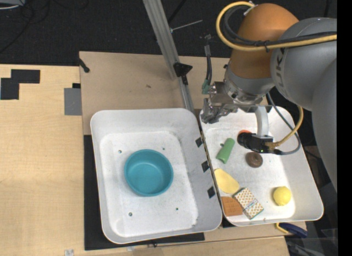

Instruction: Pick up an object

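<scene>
Nearest the camera, by the right bin's [308, 178] front edge, lie a patterned box [248, 202] touching a brown block [231, 206], and a yellow ball [282, 196] toward the front right corner. At the bin's back left corner the gripper [210, 114] hangs low with nothing seen in it; whether it is spread or closed I cannot tell. Outward from it lie a green cylinder [225, 150], a brown disc [254, 159] and a yellow wedge [226, 181] along the left edge. A teal bowl [148, 172] sits mid-floor in the left bin [110, 134]
</scene>
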Controlling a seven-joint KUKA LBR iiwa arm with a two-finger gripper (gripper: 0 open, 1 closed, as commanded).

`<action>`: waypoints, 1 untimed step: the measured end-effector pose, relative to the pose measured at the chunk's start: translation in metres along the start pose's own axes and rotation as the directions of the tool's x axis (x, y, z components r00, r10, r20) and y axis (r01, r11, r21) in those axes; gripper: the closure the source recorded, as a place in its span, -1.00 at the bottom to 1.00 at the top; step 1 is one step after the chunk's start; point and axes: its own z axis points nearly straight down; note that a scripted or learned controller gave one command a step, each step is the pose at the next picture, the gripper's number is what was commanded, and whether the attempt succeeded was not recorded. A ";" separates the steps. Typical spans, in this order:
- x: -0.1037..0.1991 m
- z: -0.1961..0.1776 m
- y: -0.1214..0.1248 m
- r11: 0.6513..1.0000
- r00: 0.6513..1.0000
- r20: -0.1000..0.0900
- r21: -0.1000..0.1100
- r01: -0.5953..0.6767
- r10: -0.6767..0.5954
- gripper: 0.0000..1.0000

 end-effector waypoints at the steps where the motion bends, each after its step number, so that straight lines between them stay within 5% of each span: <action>1: 0.053 0.000 0.004 1.000 1.000 -0.001 0.000 0.000 0.000 1.00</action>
